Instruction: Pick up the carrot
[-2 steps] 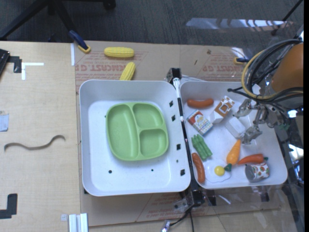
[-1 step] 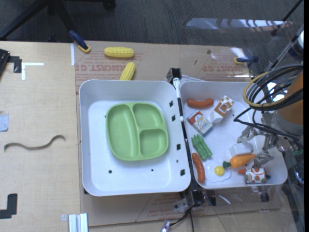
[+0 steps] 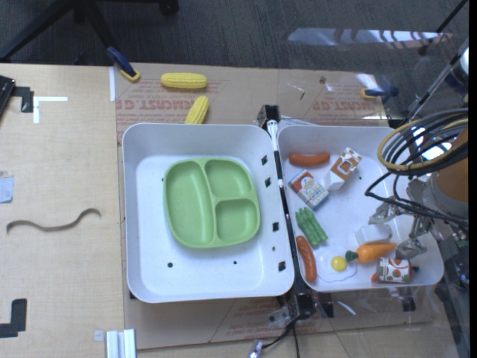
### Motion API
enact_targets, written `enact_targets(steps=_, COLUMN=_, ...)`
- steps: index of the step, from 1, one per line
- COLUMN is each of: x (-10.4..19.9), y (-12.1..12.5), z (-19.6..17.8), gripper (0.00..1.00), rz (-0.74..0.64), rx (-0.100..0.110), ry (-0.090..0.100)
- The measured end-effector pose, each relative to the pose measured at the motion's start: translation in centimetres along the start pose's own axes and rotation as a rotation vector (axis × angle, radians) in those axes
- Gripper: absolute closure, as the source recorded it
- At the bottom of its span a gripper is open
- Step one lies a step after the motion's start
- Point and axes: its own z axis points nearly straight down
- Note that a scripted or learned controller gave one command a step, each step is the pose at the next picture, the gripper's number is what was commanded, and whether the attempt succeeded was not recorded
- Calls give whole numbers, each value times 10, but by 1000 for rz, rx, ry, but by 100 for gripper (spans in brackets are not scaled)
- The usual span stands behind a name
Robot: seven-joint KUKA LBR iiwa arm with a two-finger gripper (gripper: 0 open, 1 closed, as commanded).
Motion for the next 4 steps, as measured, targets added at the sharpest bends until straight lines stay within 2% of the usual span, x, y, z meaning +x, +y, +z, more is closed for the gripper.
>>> enact_targets(steps=1, x=1, y=-1, z=-1, gripper=0, rz=-135, rx=2, ry=0)
enact_targets(steps=2, x=-5, y=13, z=2, gripper=0, rz=-450, rx=-9, ry=3)
enact_targets(steps=3, x=9, y=2, z=-85, gripper=0, rz=-626, rx=-28, ry=19)
enact_targets(steps=4, x=-14, y=44, z=-17, gripper=0, rz=-581, rx=5, ry=-4)
